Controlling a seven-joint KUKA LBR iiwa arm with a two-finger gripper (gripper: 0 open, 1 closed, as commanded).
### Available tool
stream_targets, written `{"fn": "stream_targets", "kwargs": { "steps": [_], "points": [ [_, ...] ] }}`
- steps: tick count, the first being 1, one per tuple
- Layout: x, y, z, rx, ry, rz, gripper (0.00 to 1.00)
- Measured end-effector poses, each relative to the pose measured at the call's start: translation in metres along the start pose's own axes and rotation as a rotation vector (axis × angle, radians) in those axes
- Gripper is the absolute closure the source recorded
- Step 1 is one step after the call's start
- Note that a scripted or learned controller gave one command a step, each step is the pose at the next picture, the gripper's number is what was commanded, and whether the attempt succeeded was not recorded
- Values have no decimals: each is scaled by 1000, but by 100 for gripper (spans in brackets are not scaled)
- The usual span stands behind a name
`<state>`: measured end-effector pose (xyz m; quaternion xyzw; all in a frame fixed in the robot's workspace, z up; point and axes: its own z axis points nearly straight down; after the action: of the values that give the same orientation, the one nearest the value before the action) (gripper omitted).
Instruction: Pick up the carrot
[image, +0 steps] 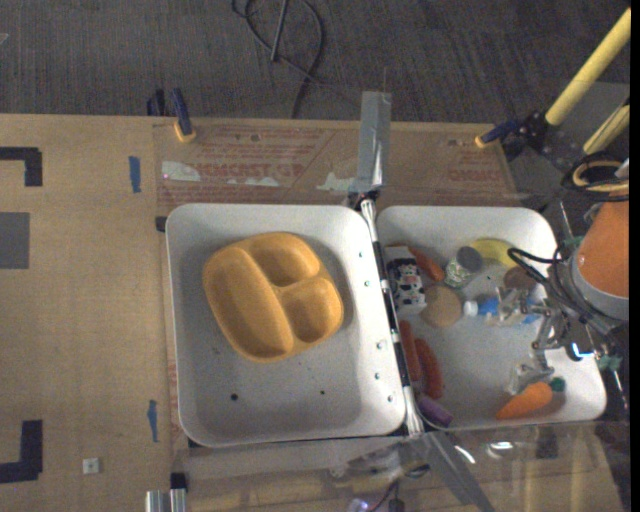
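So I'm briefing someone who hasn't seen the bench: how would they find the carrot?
Look in the right bin of the two white ones, at its near right corner. The carrot lies there, just below the gripper: a stubby orange cone with a green tip, set apart from the other items.

Plywood bench (80, 330), dark carpet floor (120, 45)
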<state>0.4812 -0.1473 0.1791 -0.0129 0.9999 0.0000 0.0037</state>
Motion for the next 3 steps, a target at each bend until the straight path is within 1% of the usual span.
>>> {"fn": "stream_targets", "kwargs": {
  "steps": [1, 2, 3],
  "points": [
    [-9, -45, 80, 2, -14, -97, 0],
    [-10, -72, 84, 6, -24, -217, 0],
    [-10, -74, 88, 7, -18, -341, 0]
  ]
}}
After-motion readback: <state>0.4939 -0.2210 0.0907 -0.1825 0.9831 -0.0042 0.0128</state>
